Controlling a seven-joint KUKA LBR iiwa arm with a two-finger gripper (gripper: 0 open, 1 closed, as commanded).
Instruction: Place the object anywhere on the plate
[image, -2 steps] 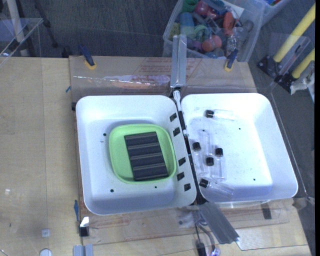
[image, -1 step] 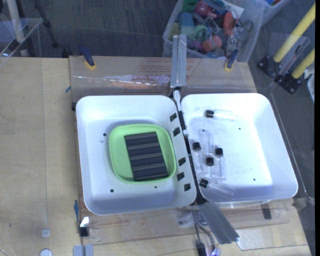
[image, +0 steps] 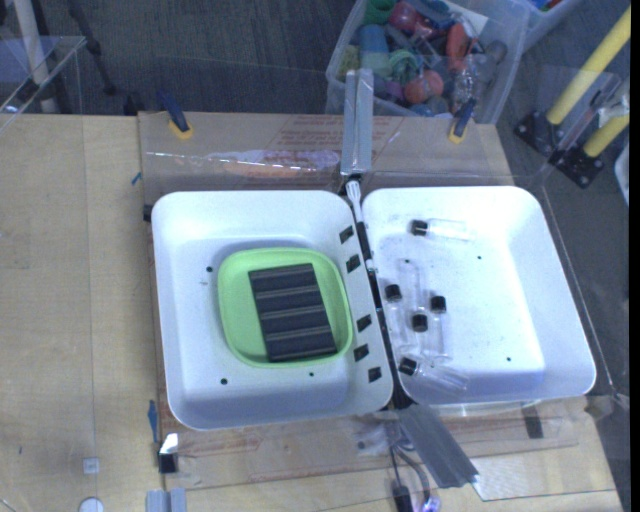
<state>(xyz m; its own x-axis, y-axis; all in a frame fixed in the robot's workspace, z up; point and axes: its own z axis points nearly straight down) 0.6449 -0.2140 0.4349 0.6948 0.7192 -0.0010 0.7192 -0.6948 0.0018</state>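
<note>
A light green square plate (image: 232, 320) lies in the left white bin (image: 185, 250), a little toward its front. A dark grey ridged rectangular block (image: 292, 313) rests flat on the plate, covering most of its middle and right side, with its long side running front to back.
The right white bin (image: 530, 300) holds several small clear tubes with black caps (image: 418, 322), mostly near its left wall. Black clips (image: 352, 264) line the divider between the bins. A clear box of colourful toys (image: 430, 50) stands behind the bench.
</note>
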